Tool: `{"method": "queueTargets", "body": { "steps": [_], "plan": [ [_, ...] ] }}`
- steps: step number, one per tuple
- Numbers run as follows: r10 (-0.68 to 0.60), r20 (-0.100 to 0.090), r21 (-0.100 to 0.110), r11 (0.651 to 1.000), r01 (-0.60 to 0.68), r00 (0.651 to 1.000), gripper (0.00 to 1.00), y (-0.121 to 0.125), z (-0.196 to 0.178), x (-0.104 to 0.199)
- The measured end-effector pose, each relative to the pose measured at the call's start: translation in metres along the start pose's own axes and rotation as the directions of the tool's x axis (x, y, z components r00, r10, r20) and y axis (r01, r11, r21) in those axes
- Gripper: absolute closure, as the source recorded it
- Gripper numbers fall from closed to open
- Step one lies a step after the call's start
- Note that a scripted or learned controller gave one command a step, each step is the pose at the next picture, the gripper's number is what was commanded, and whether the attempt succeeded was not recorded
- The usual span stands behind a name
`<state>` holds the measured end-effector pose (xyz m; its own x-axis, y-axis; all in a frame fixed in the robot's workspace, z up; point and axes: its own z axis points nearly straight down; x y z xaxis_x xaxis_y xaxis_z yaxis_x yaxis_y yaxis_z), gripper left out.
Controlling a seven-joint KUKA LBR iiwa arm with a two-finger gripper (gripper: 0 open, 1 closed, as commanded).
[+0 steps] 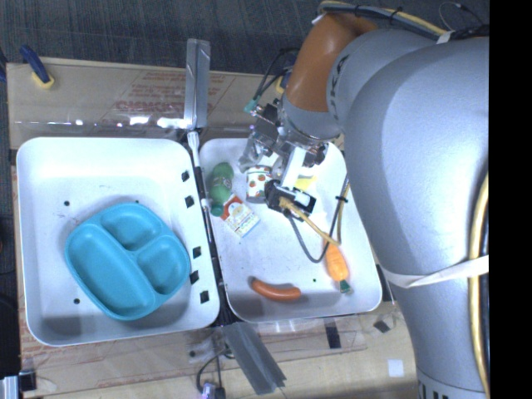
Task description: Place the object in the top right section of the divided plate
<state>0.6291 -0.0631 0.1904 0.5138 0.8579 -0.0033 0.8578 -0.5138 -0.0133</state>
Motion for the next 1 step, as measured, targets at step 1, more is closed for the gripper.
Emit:
{"method": "queueTargets", "body": {
  "steps": [1],
  "plan": [
    [0.000,0.000,0.000,1.000,0.000,1.000,0.00,0.0001,-0.0003,0.0000]
  ]
}}
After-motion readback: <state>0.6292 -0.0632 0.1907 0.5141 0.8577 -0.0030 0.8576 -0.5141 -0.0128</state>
